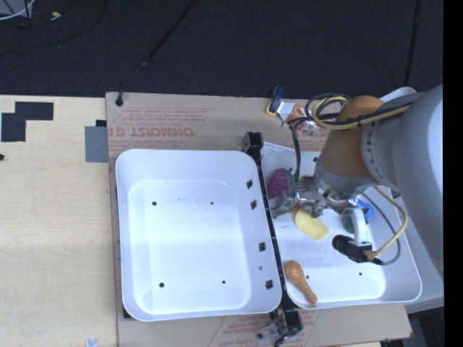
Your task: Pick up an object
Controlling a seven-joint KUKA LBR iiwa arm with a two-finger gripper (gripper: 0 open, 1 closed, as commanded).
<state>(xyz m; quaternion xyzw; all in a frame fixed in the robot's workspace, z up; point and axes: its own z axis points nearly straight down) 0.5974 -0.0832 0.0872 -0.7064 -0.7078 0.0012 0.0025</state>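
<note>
Two shallow white plastic bins stand side by side on the bench: left bin, right bin.

Contents, right bin: one pale yellow rounded lump, near the bin's middle; one purple knobbly ball, close to the divider between the bins; one orange-tan pear-shaped piece, at the near left corner; one small blue item, partly hidden by cabling.

Arm: grey, orange-banded, reaching into the right bin. Two-finger gripper set low, just above and apparently touching the yellow lump, with the purple ball just beside it.

Gripper condition: cannot tell how wide it stands; no object is seen clasped in it.

Step in hand, by judgement: descent onto a target, probably the yellow lump. Next move calls for closing squarely on that lump, then lifting clear of the bin.
</note>
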